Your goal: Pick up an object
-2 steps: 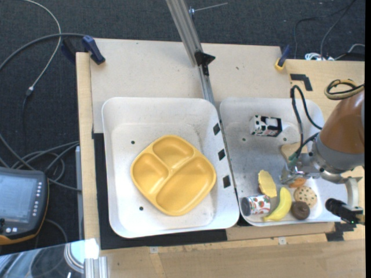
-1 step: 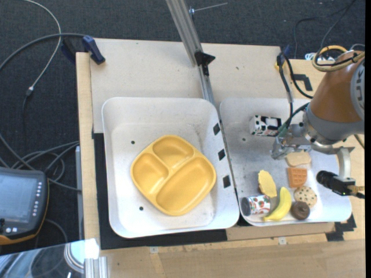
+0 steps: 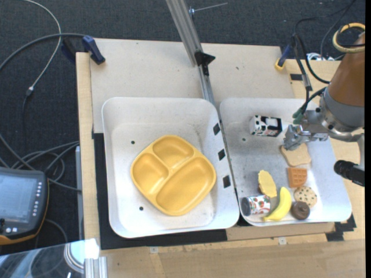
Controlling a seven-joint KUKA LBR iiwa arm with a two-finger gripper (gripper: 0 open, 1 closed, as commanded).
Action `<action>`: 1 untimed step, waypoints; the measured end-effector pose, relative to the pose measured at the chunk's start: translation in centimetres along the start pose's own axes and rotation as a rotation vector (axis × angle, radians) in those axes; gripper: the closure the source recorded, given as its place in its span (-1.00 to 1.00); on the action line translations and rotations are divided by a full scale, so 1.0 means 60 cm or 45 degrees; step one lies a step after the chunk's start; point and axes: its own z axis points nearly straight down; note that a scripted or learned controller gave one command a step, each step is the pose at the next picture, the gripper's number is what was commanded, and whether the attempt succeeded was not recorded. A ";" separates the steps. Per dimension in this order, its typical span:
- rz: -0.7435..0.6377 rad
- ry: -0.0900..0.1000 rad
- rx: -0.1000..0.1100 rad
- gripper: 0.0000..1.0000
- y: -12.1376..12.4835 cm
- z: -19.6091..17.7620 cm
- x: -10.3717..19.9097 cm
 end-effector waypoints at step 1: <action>0.003 0.006 0.020 1.00 -0.025 0.074 0.030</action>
